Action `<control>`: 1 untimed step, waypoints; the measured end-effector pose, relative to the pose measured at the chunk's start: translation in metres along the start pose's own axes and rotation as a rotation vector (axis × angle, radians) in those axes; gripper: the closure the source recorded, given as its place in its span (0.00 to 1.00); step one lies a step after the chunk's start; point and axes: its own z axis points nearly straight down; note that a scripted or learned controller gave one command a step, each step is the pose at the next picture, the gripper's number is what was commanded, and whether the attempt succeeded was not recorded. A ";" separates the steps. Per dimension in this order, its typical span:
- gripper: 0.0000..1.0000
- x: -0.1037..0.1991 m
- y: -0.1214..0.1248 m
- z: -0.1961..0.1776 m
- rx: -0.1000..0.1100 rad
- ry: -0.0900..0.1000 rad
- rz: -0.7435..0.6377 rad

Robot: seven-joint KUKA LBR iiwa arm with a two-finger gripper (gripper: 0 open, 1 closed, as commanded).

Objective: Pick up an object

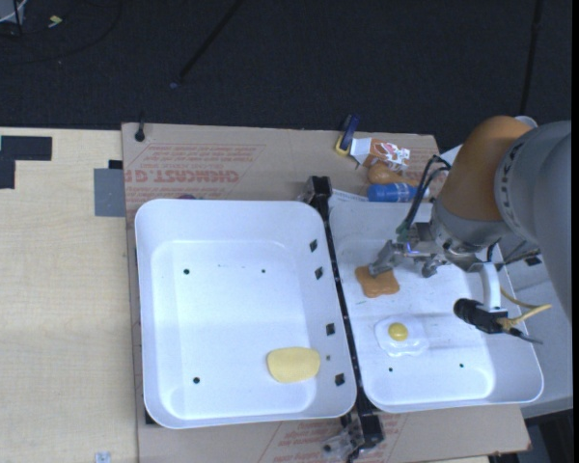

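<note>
As arm [502,196] hangs over rt bin [521,379] | toast [377,281] (brown) below

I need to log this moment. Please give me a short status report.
Gripper low in right bin, just above brown toast piece. Nothing seen held. Fried egg nearby, apart. Yellow lump in left bin.

High slanted view over both bins [174,230]
</note>
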 end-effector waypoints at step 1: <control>0.00 -0.067 -0.043 -0.001 0.002 -0.002 0.006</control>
